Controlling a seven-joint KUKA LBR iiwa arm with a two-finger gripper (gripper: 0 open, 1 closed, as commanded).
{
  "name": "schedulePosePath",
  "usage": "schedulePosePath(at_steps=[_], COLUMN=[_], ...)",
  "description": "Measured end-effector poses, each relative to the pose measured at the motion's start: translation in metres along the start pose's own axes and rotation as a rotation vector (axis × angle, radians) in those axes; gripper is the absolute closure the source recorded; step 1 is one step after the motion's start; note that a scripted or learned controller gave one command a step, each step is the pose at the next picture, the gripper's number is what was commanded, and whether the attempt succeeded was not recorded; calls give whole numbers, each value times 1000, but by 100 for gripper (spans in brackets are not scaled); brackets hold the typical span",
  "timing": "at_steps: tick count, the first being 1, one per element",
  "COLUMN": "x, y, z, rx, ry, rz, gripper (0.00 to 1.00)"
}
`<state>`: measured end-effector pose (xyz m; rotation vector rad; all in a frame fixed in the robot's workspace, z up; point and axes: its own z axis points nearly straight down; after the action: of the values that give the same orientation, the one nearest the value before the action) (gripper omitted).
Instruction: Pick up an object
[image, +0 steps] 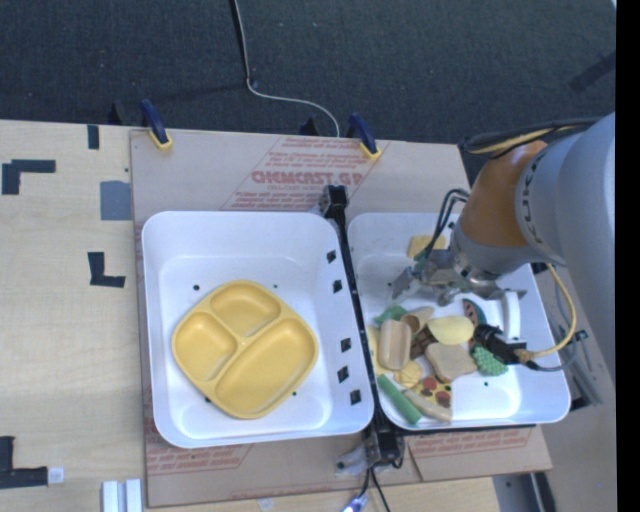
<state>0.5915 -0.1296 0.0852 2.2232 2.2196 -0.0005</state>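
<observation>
The right bin (520, 400) holds a pile of toy food: a pale yellow lemon-like piece (451, 330), a tan bread piece (392, 345), a brown slice (450, 362), a green pod (397, 400), a green leafy piece (489, 362) and a yellow piece (427, 245) near the back. My gripper (440, 282) hangs low over the back half of this bin, just behind the pile, under the orange wrist band. Nothing shows between its fingers.
The left bin (165, 250) carries a yellow divided plate (245, 347). A black divider (345, 300) runs between the bins. Cardboard (290, 170) lies under both, held by blue-and-yellow clamps (154, 124). The grey arm (570, 200) covers the right bin's far right corner.
</observation>
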Motion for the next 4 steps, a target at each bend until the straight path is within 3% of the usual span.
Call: schedulePosePath(at_steps=[1,2,3,4], x=[21,36,26,29], y=[56,72,-27,-23], z=[0,-34,0,-11], rx=[0,1,-2,-2], ry=[0,1,1,7], rz=[-6,-4,3,-4], gripper=[0,0,0,100])
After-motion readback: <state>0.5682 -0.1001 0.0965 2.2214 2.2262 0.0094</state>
